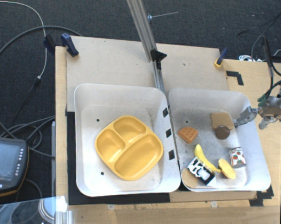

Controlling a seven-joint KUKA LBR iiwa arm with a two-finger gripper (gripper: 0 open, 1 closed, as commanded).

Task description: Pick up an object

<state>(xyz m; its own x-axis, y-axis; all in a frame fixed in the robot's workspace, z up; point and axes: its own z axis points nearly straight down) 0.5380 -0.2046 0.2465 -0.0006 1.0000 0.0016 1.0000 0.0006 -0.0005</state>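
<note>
Objects for the pick sit in your right bin point(264, 161): a tan block with a brown knob point(222, 126) toward 12 o'clock, a small waffle point(188, 134) at 9 o'clock, a banana point(204, 158) near the centre, a yellow wedge point(227, 169) and a printed carton point(237, 157) toward 4 o'clock, and a black-and-white item point(200, 171) at 6 o'clock. Your left bin point(85, 107) holds a yellow divided plate point(129, 147). Your claw point(252, 116) hovers at the right bin's 2 o'clock rim with nothing between its fingers; how wide it is spread cannot be told at this size. Watch the cluster at the lower end: banana, wedge and black-and-white item lie touching or just beside each other, so a descent there could likely nudge neighbours or close on two. The bin wall beside the claw could also catch a finger.
</note>
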